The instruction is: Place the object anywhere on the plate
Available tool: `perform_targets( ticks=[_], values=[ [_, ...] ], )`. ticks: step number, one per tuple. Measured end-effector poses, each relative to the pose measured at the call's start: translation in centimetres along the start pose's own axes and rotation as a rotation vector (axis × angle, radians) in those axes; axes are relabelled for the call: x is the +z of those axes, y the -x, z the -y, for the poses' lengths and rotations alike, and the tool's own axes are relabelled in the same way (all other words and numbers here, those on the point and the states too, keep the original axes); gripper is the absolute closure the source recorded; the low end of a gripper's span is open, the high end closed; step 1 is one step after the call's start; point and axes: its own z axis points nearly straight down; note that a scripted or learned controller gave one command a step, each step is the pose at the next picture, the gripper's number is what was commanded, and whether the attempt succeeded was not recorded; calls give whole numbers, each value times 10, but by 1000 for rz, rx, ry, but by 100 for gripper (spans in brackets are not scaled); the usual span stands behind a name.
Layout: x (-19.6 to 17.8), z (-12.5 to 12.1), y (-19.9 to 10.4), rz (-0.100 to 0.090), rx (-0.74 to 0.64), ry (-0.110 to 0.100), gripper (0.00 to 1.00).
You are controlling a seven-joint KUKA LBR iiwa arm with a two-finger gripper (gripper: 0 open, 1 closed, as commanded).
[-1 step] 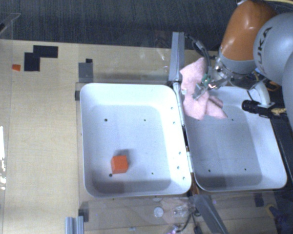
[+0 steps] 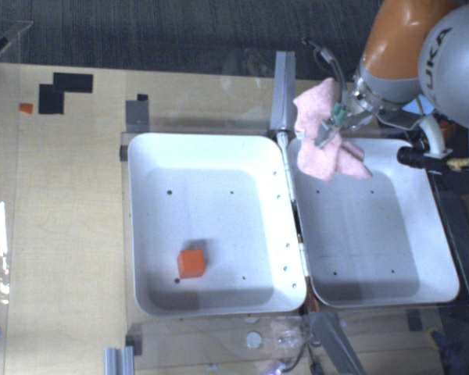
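I see my arm (image 2: 422,37) reaching in from the right, over the far edge of the right bin (image 2: 383,241). The tool (image 2: 334,125) hangs there with a pink cloth (image 2: 320,143) bunched up in it. The cloth sits between the fingers and droops down on both sides, so I say the tool is closed on the cloth and holding it up in the air. The lowest part of the cloth hangs close over the far left corner of the right bin. I cannot tell if it touches the bin floor.

I think I am in the carrying step. The cloth looks picked up, but it is not put down yet. I do not see a plate that I can name for sure, so my guess is that one of the white bins is the place to drop it. For the next move I need to bring the cloth over that spot, go down low, and then open the tool so the cloth falls flat.

A small orange block (image 2: 191,263) lies in the left bin (image 2: 211,170), near its front. It is well apart from the tool and the cloth.
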Motion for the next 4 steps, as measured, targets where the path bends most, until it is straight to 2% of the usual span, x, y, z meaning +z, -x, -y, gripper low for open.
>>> perform_targets(
  ticks=[2,3,4],
  values=[
    [5,-37,-103,-3,-806,2,100],
    [1,-61,-150,-1,-1069,6,100],
    [0,-61,-150,0,-1069,7,0]
  ],
)
